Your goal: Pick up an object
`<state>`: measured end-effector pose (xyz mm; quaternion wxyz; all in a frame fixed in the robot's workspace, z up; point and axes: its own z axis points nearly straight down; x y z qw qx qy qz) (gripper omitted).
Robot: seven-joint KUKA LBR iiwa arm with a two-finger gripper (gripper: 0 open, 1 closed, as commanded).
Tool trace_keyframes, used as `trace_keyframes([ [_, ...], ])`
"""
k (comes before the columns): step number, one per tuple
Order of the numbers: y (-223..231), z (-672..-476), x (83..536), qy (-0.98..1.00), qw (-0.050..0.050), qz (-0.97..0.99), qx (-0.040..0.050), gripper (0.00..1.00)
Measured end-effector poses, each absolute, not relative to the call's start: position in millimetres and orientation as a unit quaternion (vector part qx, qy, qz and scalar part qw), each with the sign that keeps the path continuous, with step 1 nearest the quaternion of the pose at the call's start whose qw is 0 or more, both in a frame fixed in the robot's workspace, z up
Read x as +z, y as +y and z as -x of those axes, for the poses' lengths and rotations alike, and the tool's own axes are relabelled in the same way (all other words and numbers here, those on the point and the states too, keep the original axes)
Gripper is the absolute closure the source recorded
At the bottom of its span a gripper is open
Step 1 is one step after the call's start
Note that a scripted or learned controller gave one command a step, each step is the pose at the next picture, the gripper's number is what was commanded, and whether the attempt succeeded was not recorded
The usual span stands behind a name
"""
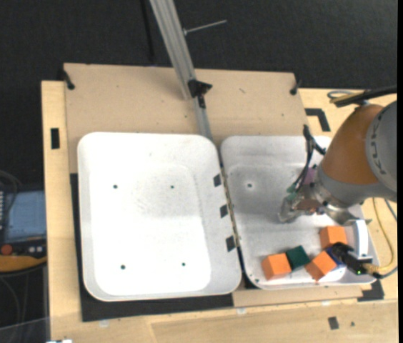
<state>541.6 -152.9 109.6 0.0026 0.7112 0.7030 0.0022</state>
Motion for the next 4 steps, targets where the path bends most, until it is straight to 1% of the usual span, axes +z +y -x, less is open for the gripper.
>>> trace_keyframes([
  [1, -152, -542.9, 174, 0.709, 0.003, -0.705, 0.0024, 1.0],
  [2, -153, -544.7, 208, 0.709, 0.002, -0.706, 0.0018, 1.0],
  [3, -95, -546.1, 209, 0.71, 0.0, -0.704, 0.0011, 1.0],
  [4, -44, -559.0, 204, 0.71, 0.0, -0.704, 0.0009, 1.0],
])
